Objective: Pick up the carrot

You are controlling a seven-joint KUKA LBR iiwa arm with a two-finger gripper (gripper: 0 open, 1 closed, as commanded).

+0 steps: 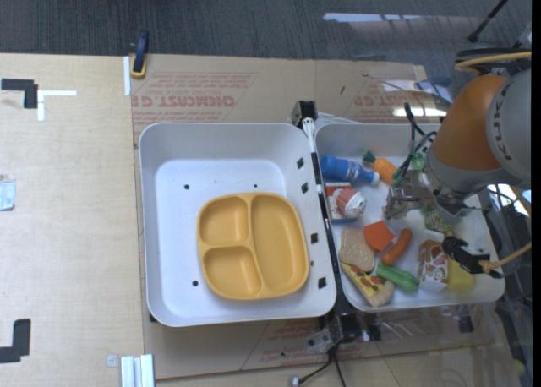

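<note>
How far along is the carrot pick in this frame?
Nothing looks done yet: the carrot lies in the right bin, beside the blue bottle. In hand: the gripper hangs low over the toy food, below the carrot in the picture. Left: grasping and lifting it.

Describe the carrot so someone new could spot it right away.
Look in the right-hand white bin, the one crowded with toy food. Along its far side, right of the blue bottle, lies the carrot. It is a small orange piece with a green tuft at its far end, unlike the longer hot dog.

light: even, bright overhead | shadows: soft, faint | glare: mild on white bins (pixel 221 144) | focus: slightly soft
</note>
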